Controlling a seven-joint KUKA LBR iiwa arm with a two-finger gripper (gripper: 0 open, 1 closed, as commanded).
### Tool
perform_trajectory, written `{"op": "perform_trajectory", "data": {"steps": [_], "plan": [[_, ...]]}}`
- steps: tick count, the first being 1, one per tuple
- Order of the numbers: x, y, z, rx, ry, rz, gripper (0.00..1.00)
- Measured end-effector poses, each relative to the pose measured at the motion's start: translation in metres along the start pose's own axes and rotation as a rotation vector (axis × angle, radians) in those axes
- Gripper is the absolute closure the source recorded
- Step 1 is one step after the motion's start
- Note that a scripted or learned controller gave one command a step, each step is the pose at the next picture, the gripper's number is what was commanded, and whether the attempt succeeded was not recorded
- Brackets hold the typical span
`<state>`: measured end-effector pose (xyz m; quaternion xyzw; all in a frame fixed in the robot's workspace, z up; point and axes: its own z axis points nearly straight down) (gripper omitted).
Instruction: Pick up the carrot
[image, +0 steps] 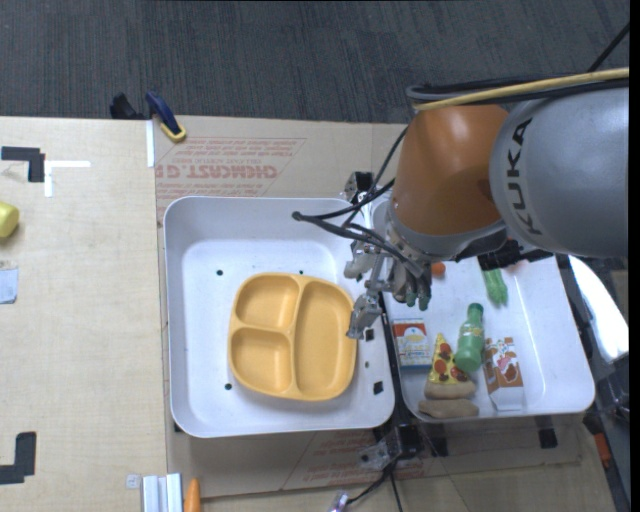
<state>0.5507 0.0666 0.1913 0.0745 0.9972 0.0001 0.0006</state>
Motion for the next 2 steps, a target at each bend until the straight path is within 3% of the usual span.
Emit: {"op": "perform_trajectory", "data": {"steps": [1, 2], "plan": [[0.027, 0.100, 0.024, 0.000, 0.001, -0.102, 0.00], [0.053, 0.132, 0.090, -0.004, -0.018, -0.121, 0.00]]}}
